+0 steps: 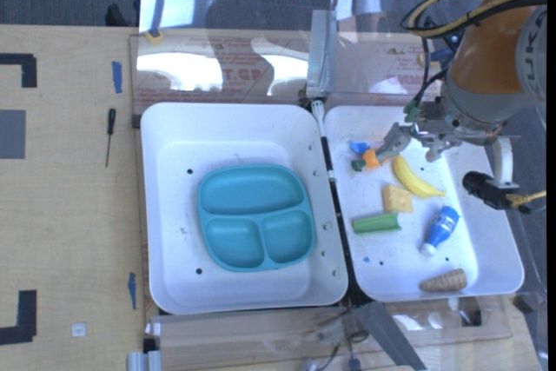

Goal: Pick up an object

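Note:
My gripper (413, 145) hangs over the back of the right bin (495, 269), under the grey and orange wrist. Its two fingers (393, 139) stand apart, open, with nothing between them. Just below them lies a yellow banana (415, 178). A small orange and blue piece (366, 155) sits just left of the left finger. Further toward the front are a yellow wedge (398, 199), a green cucumber (375, 223), a blue bottle with a white cap (440, 229) and a tan cone (443, 280).
The left bin (165, 143) holds a teal divided plate (256, 215). A clear wall (261, 56) rises behind both bins. A black knob and cables (483, 187) hang at the right bin's right edge. A screwdriver (109, 135) lies on the bench at left.

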`<state>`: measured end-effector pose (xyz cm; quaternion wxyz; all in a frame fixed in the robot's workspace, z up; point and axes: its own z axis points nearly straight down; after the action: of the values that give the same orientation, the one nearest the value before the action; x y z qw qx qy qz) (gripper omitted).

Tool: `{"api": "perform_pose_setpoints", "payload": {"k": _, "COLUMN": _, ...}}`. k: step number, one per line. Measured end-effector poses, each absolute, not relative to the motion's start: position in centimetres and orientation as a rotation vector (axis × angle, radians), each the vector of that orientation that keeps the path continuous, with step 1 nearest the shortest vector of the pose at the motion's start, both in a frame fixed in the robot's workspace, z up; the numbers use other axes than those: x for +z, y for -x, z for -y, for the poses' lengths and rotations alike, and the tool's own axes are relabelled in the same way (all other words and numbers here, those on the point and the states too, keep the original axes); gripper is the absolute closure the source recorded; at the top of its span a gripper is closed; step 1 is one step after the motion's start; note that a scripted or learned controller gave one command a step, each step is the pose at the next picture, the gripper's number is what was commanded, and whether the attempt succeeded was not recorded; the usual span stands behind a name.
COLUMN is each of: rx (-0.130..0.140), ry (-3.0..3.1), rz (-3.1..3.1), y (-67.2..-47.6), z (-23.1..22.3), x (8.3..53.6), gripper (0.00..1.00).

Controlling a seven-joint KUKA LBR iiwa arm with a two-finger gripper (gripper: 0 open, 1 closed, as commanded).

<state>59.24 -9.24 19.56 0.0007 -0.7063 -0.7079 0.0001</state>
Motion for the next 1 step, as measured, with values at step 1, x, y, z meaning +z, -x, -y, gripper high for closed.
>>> {"api": "perform_pose_setpoints", "payload": {"k": 1, "rx": -0.002, "ry": 2.207, "rz": 2.237, "y": -56.55, "z": 10.98, "x": 9.11, "gripper": 0.00}}
